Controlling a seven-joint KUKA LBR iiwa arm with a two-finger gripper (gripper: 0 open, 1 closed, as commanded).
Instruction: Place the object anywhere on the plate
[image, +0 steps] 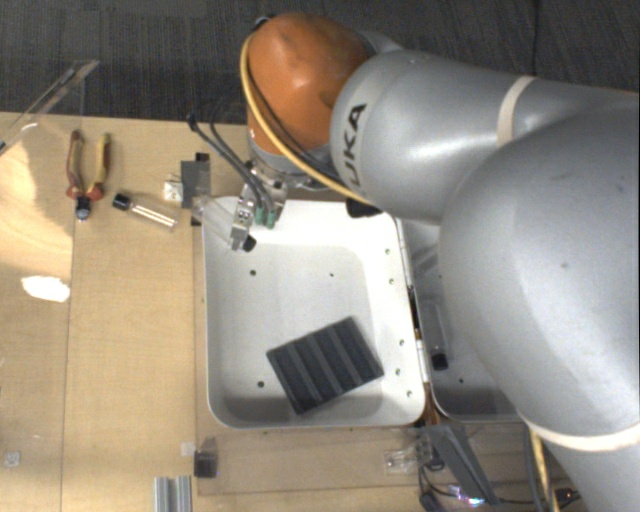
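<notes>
- Camera view: gripper (243, 228) over white bin's (225, 400) 11 o'clock corner; jaw state impossible to tell.
- Dark ridged plate (325, 365) lying flat toward bin's 6 o'clock, well apart from gripper.
- Pliers (86, 172) on bench, 9 o'clock.

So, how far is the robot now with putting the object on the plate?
Nothing looks done yet. The dark ribbed object lies flat on the floor of the left white bin, near its front edge. The gripper is at the bin's far left corner, well apart from the object, with nothing visible between its fingers. I cannot make out a plate here. Picking up and placing are both still left.
</notes>
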